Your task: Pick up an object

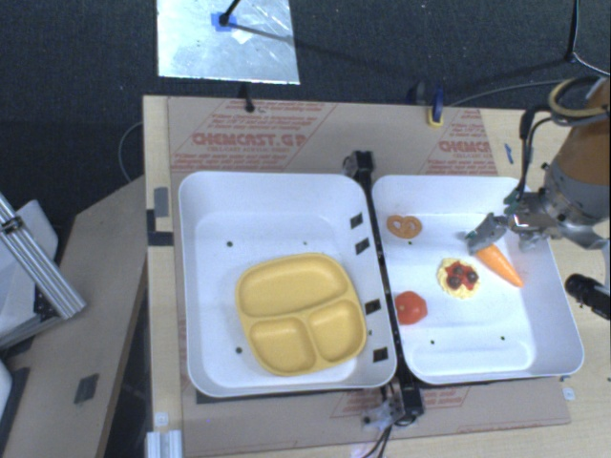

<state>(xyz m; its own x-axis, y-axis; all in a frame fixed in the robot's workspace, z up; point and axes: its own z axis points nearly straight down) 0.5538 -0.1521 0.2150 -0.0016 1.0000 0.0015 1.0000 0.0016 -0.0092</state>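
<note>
Gripper [496, 238] sits right over the carrot [500, 263] (can't tell its grip state), so center along its length first.

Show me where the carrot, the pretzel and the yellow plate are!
carrot [501, 265], camera view, middle of its orange body.
pretzel [404, 226], camera view, centre of the twisted loops.
yellow plate [246, 299], camera view, its left rim.

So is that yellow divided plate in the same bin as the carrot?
No, the yellow plate lies in the left bin; the carrot is in the right.
</note>
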